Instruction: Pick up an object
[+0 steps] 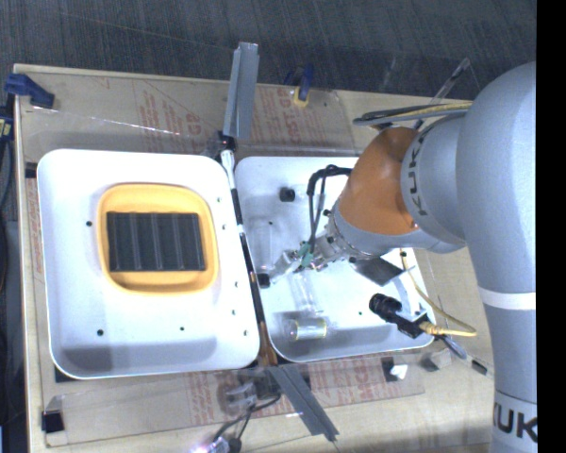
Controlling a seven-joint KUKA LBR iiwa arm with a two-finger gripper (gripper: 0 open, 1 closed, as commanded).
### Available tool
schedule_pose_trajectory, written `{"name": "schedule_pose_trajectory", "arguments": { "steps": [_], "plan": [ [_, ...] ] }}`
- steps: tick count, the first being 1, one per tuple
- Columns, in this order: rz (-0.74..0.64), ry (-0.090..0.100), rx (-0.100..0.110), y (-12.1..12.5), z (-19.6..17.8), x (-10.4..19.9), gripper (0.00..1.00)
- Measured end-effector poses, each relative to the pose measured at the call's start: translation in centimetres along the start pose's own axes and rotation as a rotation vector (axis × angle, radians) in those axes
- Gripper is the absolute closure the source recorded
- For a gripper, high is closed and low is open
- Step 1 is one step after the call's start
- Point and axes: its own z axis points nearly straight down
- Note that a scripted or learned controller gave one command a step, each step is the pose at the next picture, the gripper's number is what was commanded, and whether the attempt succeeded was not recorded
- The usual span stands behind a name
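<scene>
My gripper [293,260] hangs low over the left-middle of the right bin [264,182], at the end of the grey arm with its orange band [382,196]. Just below it, a clear glassy thing [307,295] lies on the bin floor, hard to make out. A short silvery cylinder [307,328] lies on its side near the bin's front wall. A small black knob-like thing [286,194] sits toward the bin's back. In the left bin [66,253] rests a yellow-rimmed rectangular piece with a dark ribbed middle [157,239]. I see nothing between the gripper's tips.
The divider between the two bins [245,262] runs close to the gripper's left. A grey metal bar [240,88] stands up behind the bins. Clamps and brackets [264,390] sit at the bench's front edge.
</scene>
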Motion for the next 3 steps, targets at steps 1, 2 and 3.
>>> {"name": "schedule_pose_trajectory", "arguments": {
  "steps": [1, 2, 3],
  "plan": [
    [0.023, -0.005, 0.003, 0.04, -0.12, 0.34, 0.00],
    [0.008, -0.008, 0.001, 0.06, -0.25, 0.45, 0.00],
    [0.013, -0.007, -0.002, -0.58, -0.23, 0.67, 0.00]
  ]
}}
